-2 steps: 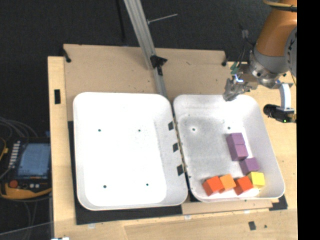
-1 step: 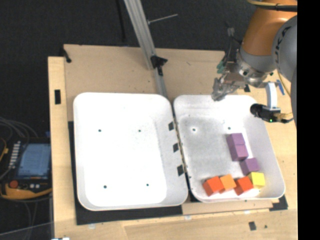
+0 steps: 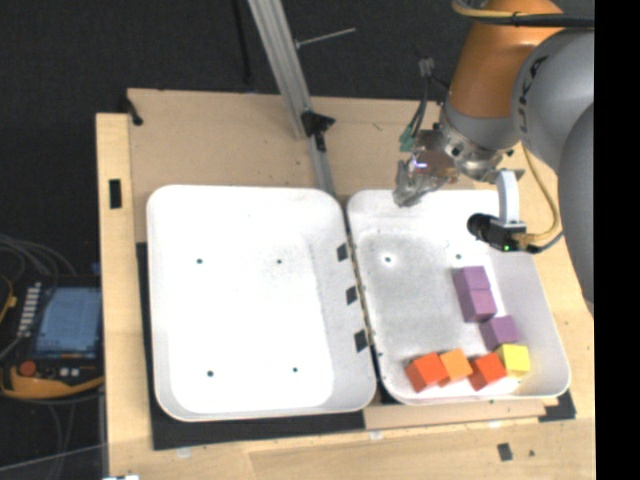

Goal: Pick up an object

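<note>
Blocks lay clustered in the right bin [image 3: 400, 230], all toward its near right corner. A purple block [image 3: 474, 293], long and made of two cubes, sat right of the bin's middle, and a smaller purple cube [image 3: 500, 329] lay just nearer and to its right. Along the near wall stood a row: a red-orange block [image 3: 427, 370] at the left, an orange block [image 3: 456, 364] touching it, then a red block [image 3: 488, 369], with a yellow block [image 3: 515, 357] at the right end, just below the purple cube.

The arm [image 3: 500, 58] reached in from the right, its orange band above the wrist. The jaws [image 3: 411, 190] hung at the far left corner of the right bin, over its rim and well apart from every block. Nothing showed between them; whether they stood open or closed could not be told from this slant.

The left bin [image 3: 240, 298] sat beside the right one, the two touching along their inner walls. Both rested on the worktop [image 3: 200, 138]. A metal post [image 3: 285, 63] slanted up from the far edge between the bins. Left of the worktop lay a pendant [image 3: 55, 333] with a blue screen.
</note>
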Available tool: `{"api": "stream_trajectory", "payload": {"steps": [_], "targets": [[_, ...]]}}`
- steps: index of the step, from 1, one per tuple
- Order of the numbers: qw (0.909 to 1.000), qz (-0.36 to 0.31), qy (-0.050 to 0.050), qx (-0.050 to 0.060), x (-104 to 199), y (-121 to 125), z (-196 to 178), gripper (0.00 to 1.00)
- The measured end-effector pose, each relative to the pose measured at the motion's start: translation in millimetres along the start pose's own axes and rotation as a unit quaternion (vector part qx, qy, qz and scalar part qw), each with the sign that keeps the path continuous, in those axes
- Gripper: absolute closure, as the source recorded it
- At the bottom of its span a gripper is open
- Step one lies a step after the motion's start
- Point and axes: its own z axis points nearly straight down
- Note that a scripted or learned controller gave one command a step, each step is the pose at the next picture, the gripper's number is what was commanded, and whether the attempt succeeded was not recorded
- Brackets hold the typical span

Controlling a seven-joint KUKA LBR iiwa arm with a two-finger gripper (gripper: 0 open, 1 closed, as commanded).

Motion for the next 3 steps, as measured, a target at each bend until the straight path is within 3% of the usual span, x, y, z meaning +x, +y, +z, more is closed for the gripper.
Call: {"api": "stream_trajectory", "payload": {"steps": [3], "targets": [[1.0,-0.001,0.0,0.0,157.2,16.1,5.1,1.0]]}}
